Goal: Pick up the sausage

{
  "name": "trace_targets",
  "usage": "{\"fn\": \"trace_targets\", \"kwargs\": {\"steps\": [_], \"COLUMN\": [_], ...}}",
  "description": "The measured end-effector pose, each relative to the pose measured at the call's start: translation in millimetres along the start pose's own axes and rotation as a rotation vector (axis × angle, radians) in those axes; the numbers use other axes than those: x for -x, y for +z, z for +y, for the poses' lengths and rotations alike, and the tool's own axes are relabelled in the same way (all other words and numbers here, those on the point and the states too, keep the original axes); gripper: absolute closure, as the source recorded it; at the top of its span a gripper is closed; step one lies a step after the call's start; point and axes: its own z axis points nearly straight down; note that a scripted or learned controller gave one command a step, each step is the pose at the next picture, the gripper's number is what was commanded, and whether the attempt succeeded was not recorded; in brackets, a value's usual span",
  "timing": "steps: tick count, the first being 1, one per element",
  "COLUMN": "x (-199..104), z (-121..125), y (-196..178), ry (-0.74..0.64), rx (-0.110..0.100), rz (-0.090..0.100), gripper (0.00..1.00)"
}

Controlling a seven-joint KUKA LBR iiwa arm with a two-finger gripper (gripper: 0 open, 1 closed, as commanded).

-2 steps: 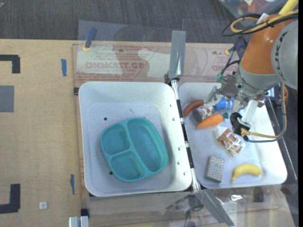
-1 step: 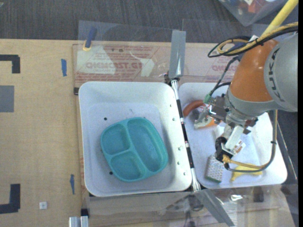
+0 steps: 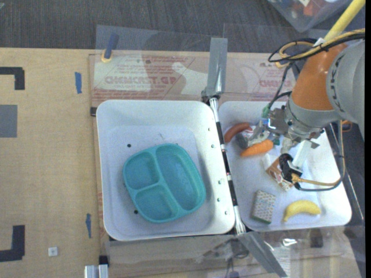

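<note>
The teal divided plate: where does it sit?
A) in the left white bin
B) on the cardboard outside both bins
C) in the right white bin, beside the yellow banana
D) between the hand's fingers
A: the teal divided plate lies flat on the floor of the left white bin, while the yellow banana lies in the right white bin.

the scene is evenly and fairly brightly lit from overhead, so the two white bins (image 3: 156,117) look washed out and close to overexposed, with only soft, short shadows under the teal divided plate (image 3: 164,182) and along the bin walls. pale glare lies on the clear plastic sheet (image 3: 156,39) at the top of the bench. the picture is soft and low in detail throughout, with the small items in the right bin smeared and the arm (image 3: 327,83) a little blurred.
</note>
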Motion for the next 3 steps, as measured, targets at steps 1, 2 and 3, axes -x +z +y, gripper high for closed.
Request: {"fn": "trace_targets", "kwargs": {"steps": [1, 2, 3], "x": [1, 3, 17], "z": [1, -21, -40], "y": [-10, 25, 41], "ry": [0.003, -0.467, -0.788], "rx": [0.003, -0.001, 0.012], "rz": [0.0, 0.002, 0.002], "gripper": [1.0, 1.0, 1.0]}}
